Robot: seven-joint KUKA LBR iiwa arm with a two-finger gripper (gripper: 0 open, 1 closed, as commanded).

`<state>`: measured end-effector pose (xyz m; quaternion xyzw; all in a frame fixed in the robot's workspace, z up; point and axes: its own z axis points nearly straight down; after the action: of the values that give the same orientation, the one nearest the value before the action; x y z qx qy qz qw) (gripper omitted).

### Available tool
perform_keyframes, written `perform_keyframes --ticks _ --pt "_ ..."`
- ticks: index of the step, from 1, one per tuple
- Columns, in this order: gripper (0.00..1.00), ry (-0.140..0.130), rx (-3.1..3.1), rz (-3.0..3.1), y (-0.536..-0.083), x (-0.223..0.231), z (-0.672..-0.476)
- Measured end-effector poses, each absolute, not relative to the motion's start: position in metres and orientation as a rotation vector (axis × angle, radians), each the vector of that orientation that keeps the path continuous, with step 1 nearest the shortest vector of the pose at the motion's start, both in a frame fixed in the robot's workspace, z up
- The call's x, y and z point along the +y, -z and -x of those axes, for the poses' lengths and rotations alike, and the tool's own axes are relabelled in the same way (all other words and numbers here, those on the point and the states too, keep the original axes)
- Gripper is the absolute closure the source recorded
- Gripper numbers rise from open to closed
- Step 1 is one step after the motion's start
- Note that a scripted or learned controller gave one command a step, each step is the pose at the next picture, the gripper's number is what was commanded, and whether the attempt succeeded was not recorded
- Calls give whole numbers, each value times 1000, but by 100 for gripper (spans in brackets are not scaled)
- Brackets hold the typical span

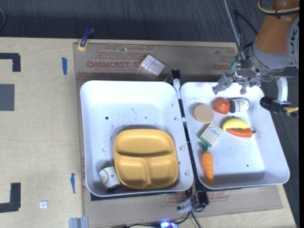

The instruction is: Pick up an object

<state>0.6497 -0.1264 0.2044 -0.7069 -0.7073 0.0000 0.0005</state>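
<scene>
Red lettering is printed along the brown board (156,61) under the bins, in the upper middle of the frame — one word is read as "CHEMCAST", the rest too small to be made out. Print on the small card (152,64) upon it cannot be read.

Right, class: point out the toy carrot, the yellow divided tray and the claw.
toy carrot (207,166), camera view, orange body.
yellow divided tray (145,156), camera view, centre ridge.
claw (233,82), camera view, between its fingertips.
</scene>
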Motion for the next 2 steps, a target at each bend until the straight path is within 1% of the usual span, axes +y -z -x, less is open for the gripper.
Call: perform_keyframes --ticks 1,2 --pt "0 2 -2223 2223 -86 -122 -592" --pt "100 5 -2224 2226 -96 -122 -593"
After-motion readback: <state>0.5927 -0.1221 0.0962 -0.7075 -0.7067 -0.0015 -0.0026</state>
